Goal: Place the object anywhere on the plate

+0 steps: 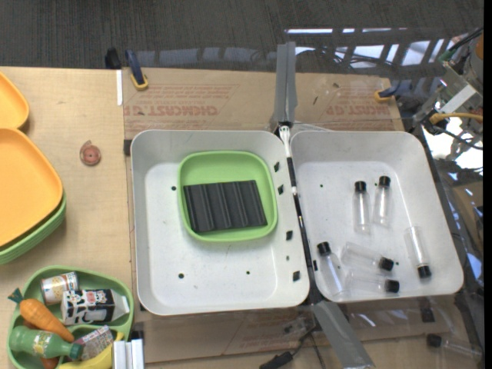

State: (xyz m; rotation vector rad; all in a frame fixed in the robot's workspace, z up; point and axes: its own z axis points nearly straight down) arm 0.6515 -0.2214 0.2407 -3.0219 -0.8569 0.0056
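Far left on the wooden bench there's a stack of orange plates [27, 183] with a green rim peeking out underneath, plus the edge of another orange plate [9, 102] above it. Just right of those sits one small pinkish disc [91, 154] on its own.

Bottom left corner has a green bowl [123, 302] stuffed with toy groceries: a little can [58, 286], a carrot [42, 319], a green bottle [38, 343] and a black-and-white carton [86, 306].

Next is the left bin [223, 275]. One green plate [227, 160] sits in its upper middle, and a single dark ridged slab [228, 206] lies flat on it, pretty much centred and fully inside the rim.

The right bin [338, 160] is touching the left one along the middle seam. I count six clear vials [360, 204] with black caps, all lying down. Two are side by side near the middle of the bin, caps pointing toward the back. Three are in a loose cluster at the front left, close together or maybe touching. One is off toward the right wall with its cap toward the front. None of them is on the plate; they're all in the other bin, well apart from it.

Both bins sit on a sheet of cardboard [231, 102], with two clamps at the back: one [137, 75] behind the left bin, one [386, 94] behind the right.
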